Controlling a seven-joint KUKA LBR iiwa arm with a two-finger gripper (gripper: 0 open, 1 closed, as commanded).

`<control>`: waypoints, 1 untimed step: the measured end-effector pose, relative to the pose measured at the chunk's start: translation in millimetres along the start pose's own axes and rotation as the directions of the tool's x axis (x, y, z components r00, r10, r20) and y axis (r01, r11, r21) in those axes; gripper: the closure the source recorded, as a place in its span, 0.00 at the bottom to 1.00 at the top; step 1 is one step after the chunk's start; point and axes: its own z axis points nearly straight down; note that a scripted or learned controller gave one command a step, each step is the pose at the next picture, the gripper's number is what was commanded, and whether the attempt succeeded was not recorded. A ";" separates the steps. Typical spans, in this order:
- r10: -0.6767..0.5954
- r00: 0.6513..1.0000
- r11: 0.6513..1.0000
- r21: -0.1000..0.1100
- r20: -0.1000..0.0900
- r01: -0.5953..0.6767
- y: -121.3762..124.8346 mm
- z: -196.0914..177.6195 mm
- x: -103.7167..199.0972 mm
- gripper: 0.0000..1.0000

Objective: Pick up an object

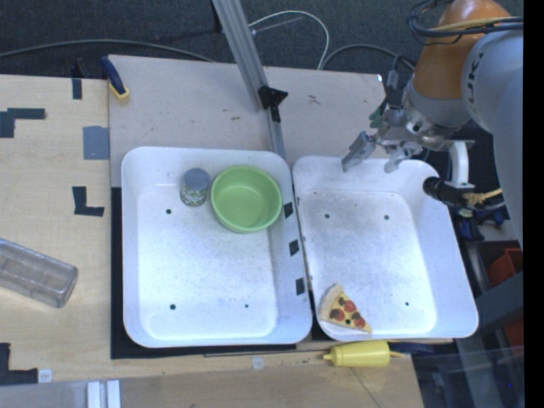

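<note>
A toy pizza slice (343, 308) lies at the near left corner of the right bin (374, 245). In the left bin (200, 262) a green bowl (246, 198) sits at the far side, with a small grey-lidded jar (195, 186) just left of it. My gripper (374, 157) hangs over the far rim of the right bin, well away from the pizza slice. Its two fingers are spread apart with nothing between them.
A yellow mustard bottle (360, 354) lies on the bench in front of the right bin. A clear plastic container (32, 273) lies at the left on the wooden bench. A slanted metal pole (251, 66) rises behind the bins.
</note>
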 end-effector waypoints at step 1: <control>0.000 1.000 1.000 0.000 0.000 0.000 0.0 0.0 0.0 0.00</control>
